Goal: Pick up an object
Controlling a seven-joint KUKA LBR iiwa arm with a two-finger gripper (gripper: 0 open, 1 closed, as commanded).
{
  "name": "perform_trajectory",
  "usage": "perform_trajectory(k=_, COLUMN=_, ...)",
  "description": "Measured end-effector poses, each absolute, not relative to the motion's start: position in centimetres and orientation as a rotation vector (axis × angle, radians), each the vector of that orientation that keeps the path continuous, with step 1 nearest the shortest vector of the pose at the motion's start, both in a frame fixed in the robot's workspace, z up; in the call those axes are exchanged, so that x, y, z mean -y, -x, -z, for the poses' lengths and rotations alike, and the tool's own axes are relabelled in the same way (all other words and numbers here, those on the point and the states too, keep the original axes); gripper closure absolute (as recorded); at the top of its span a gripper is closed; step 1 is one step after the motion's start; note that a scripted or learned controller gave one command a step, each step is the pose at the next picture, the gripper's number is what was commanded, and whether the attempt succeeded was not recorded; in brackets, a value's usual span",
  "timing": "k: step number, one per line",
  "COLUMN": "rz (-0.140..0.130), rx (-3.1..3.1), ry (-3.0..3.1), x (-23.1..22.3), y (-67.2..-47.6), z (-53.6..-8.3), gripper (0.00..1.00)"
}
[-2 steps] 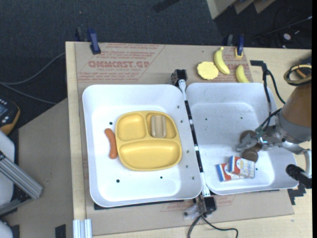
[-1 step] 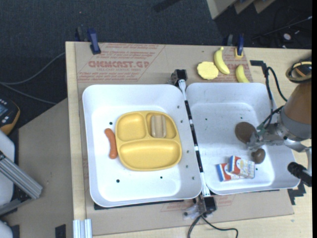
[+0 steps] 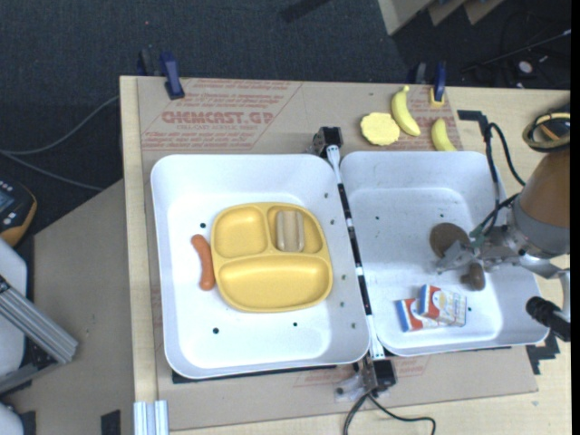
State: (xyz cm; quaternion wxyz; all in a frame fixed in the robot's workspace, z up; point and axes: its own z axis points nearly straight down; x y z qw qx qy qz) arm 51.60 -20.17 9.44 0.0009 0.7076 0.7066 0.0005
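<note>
Yellow divided plate (image 3: pixel 272 284) sits in left bin (image 3: pixel 181 243), bread piece (image 3: pixel 290 230) in its far-right compartment, orange sausage (image 3: pixel 204 262) just left of plate. Right bin (image 3: pixel 399 188) holds red-white-blue carton (image 3: pixel 431 307) near front, brown round object (image 3: pixel 447 238) beside gripper (image 3: pixel 468 263); jaws' spread cannot be told. Bananas (image 3: pixel 407 112) lie on worktop (image 3: pixel 227 107) beyond bin.

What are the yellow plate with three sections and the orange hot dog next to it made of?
The yellow divided plate looks like moulded plastic: one even colour, rounded edges, soft sheen. The orange hot dog beside its left edge is probably toy plastic or rubber, too uniformly coloured for real food, though I can't be certain.
</note>
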Motion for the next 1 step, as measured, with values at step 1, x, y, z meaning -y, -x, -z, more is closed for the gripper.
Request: perform_trajectory(k=1, rz=-0.005, rx=-2.222, ry=-2.212, x=18.90, y=-58.35, z=-8.45, gripper=0.00)
